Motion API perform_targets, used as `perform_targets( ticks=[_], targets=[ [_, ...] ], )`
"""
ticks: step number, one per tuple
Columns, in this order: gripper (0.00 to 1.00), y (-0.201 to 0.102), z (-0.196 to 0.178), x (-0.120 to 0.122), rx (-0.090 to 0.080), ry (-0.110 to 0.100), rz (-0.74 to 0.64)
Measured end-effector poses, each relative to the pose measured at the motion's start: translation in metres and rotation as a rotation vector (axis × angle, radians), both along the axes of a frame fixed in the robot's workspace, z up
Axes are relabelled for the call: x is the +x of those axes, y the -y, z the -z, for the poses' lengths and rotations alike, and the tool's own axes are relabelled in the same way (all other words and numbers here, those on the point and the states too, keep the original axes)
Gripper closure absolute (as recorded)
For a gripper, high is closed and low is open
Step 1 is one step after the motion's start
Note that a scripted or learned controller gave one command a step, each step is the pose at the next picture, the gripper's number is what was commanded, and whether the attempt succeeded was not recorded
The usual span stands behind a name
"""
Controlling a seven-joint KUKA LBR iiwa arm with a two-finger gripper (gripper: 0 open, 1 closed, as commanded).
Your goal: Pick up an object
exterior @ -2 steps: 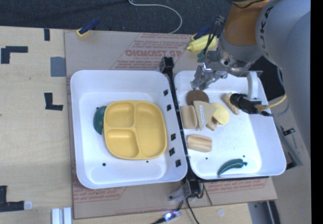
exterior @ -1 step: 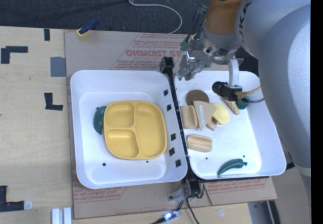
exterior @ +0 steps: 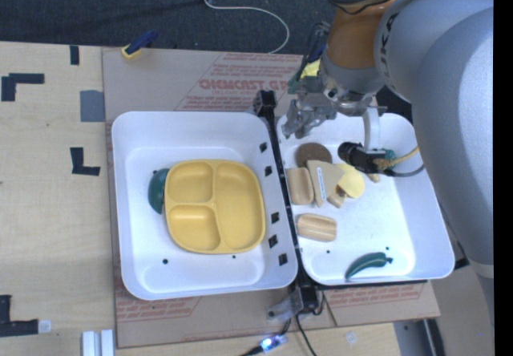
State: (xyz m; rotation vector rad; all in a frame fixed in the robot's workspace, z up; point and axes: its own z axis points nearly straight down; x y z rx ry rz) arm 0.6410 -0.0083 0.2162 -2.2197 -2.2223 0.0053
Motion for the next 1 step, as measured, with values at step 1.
perform_targets(
  ticks=[1],
  targets=[
    [1.0,0.0066,-0.0155,0.0103,0.002,0.003,-0.001]
  ],
)
